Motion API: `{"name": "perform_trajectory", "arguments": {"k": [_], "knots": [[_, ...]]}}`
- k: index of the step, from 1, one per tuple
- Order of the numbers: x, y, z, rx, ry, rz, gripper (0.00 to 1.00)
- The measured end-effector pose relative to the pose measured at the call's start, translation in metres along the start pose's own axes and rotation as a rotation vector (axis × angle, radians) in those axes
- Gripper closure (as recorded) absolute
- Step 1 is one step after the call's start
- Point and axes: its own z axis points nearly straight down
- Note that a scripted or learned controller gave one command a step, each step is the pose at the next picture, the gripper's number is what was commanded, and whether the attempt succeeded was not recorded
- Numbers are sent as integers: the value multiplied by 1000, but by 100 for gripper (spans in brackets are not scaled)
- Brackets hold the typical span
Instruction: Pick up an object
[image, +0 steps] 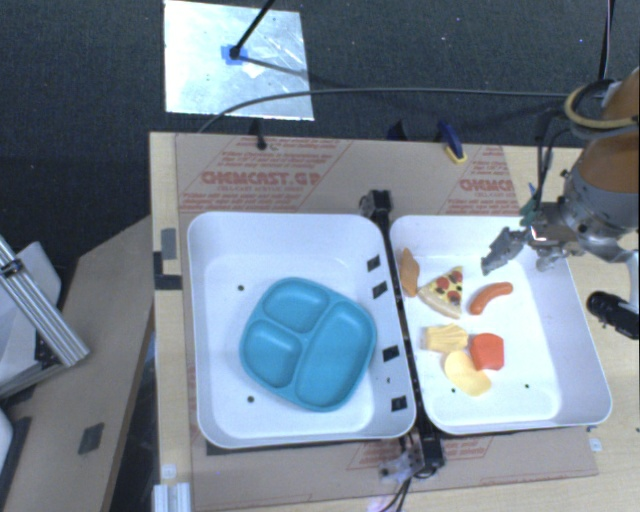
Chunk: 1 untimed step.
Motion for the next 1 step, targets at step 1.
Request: {"name": "perform_trajectory", "arguments": {"k": [1], "knots": [[0,2,-5,-10,-2,-2,0]]}}
